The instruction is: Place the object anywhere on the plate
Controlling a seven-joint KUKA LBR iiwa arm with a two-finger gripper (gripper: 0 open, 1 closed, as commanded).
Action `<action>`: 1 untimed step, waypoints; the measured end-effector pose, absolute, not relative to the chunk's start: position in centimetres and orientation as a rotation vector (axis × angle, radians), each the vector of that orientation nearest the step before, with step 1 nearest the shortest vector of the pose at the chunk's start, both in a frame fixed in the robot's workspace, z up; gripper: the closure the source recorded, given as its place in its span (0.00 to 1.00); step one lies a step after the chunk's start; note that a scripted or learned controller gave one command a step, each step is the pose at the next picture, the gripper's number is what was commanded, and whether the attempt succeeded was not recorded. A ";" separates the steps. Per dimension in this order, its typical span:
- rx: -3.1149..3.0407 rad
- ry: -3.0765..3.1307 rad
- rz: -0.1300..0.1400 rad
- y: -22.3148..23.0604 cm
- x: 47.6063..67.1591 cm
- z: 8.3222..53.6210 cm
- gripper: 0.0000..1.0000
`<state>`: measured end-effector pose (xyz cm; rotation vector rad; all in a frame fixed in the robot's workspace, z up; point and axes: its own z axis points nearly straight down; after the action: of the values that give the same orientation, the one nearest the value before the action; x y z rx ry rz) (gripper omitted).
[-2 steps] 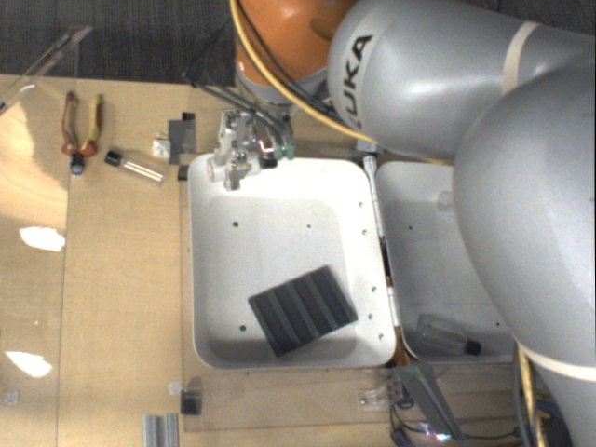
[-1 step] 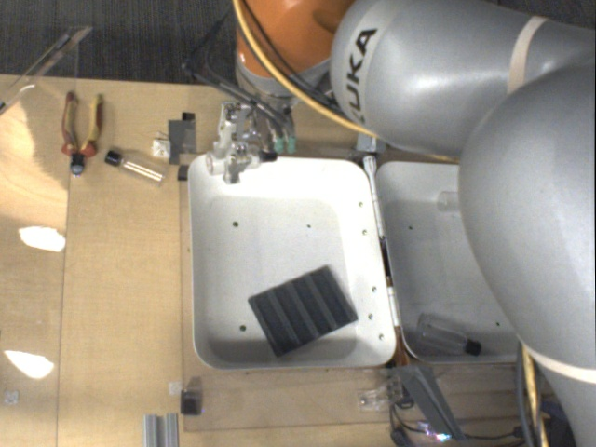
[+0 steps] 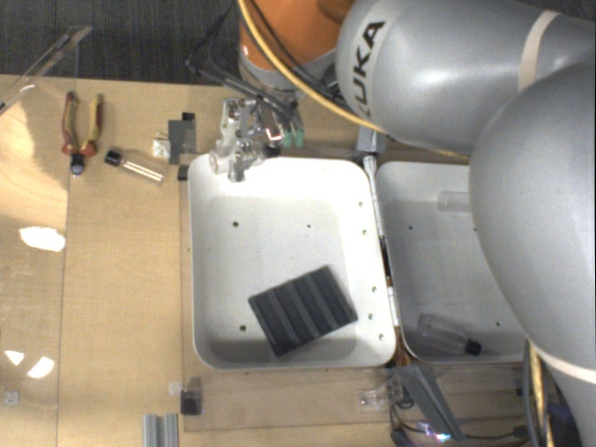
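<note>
Fingers (image 3: 218,163) apart and empty, our gripper (image 3: 229,167) hangs over the left bin's (image 3: 279,212) far-left corner, well apart from the dark ribbed slab (image 3: 303,310), likely awaiting a pick.

The arm (image 3: 438,73) has smooth, rounded grey casings marked "KUKA" in dark letters, a glossy orange band (image 3: 298,7) above the wrist, a yellowish cable (image 3: 270,49) looping beside it, and a small metallic end effector (image 3: 240,152).

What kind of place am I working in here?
Likely a robotics lab bench: a wooden table bearing two white bins, pliers lying loose, and the big grey arm reaching in.
</note>
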<state>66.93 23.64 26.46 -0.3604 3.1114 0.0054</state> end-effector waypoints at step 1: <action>-0.444 3.100 0.005 23.7 66.9 25.0 1.00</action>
<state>66.92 23.66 24.97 -0.4444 3.1005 0.0051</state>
